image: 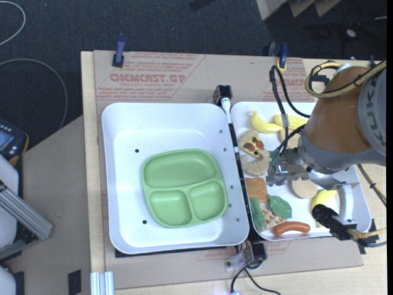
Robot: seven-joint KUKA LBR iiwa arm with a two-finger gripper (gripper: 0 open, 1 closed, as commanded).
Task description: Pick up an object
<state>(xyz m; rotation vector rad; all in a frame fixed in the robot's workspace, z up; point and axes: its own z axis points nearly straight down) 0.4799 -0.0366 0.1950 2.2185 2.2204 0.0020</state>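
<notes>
Claw is low in the right bin, over the toy food; whether it is apart or together I cannot tell. From the left: the left bin carries a green divided plate. Beside the wall between the bins lie a cookie, a sandwich piece, a sausage. I judge it is the reaching step; next it must close on one piece and rise. Room is tight near the wall.

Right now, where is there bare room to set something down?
Left bin: bare white floor rings the green tray, widest toward the far rim. The tray's three compartments hold nothing. Right bin is crowded with toy food under the arm.
</notes>
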